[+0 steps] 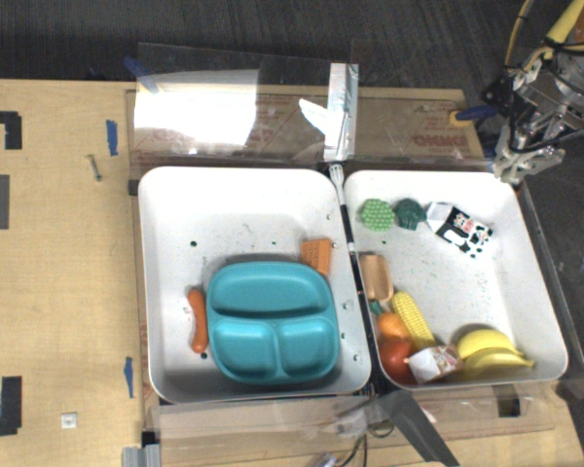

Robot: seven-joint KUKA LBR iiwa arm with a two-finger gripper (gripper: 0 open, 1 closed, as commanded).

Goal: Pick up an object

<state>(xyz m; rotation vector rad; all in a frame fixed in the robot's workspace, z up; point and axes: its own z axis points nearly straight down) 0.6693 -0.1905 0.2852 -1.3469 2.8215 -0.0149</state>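
The objects I may pick all lie in the two white bins, none of them lifted. In the right bin (540, 290) I count a corn cob (412, 319), a tomato (396, 358), an orange piece beside it, two bananas (489, 350), a small red-and-white carton (434, 363), a tan bread-like piece (375, 277), two green vegetable pieces (391, 214) near the far wall, and a black-and-white spotted carton (462, 230). The left bin (165, 222) holds one teal divided tray (271, 319), one orange carrot-like stick (199, 320) just beside it and one orange block (316, 254) touching the tray's far edge. My hand (526, 159) hangs above the right bin's far right corner, off the tabletop's clutter; I cannot tell how it is set, and nothing shows in it. By my reading the task is barely begun: choosing, descending, closing and lifting all remain.
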